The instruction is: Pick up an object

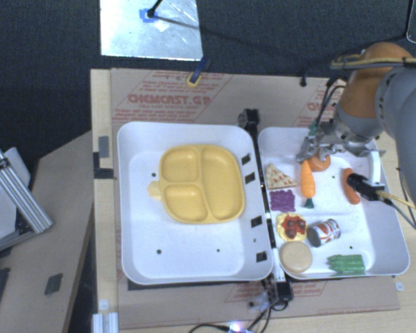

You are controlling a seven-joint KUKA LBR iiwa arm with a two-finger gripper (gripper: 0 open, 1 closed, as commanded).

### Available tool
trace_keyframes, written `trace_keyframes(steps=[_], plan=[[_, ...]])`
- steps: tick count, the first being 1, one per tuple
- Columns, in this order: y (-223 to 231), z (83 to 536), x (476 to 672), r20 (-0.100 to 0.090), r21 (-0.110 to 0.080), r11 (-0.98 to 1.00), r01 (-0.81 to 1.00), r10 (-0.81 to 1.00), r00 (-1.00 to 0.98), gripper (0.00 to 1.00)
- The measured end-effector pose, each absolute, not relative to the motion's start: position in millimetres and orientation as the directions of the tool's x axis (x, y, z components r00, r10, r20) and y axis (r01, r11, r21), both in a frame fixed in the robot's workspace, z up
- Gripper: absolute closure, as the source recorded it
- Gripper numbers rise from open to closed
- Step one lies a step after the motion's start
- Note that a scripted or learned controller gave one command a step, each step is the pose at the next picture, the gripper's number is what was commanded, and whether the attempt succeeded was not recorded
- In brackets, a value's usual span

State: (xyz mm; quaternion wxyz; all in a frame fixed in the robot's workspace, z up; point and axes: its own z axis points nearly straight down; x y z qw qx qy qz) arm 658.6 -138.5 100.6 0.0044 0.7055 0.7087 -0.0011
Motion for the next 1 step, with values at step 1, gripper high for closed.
trace_keyframes(steps=[1], plan=[[-137.0,145.1,658.4,-0.001,0.007,0.002,1.0,1.0,-0.002,1.0]])
